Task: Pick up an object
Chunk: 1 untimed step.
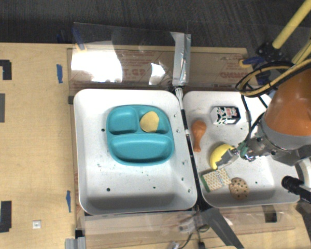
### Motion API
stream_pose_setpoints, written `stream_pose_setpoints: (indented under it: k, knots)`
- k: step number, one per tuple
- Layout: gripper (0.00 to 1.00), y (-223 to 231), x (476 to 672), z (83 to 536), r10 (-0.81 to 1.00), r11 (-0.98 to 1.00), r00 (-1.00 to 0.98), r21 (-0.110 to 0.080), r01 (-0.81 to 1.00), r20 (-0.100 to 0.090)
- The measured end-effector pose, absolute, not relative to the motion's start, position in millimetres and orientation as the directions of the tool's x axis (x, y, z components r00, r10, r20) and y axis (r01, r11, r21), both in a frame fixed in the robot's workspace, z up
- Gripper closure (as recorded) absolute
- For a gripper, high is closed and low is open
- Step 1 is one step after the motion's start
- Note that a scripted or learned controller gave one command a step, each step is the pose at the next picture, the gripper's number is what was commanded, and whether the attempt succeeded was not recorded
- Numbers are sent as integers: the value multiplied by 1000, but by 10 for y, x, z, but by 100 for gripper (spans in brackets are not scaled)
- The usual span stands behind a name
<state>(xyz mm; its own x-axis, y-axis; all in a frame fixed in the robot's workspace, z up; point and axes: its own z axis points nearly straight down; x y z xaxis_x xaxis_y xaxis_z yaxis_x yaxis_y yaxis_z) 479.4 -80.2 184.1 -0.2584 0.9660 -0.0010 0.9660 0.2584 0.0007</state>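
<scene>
Now | fingers (233, 155) at smooth rounded yellow lemon (219, 155) | right bin (259, 183)

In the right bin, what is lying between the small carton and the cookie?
In the camera view, the yellow lemon-like toy lies roughly between the carton and the cookie, with the gripper at it and the waffle piece just beside the cookie.
</scene>
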Motion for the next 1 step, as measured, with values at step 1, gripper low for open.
stream_pose_setpoints:
  k: [1]
  knots:
    - [0, -1015, 5360, 906, 919, 394, -394, 5, 919, -3]
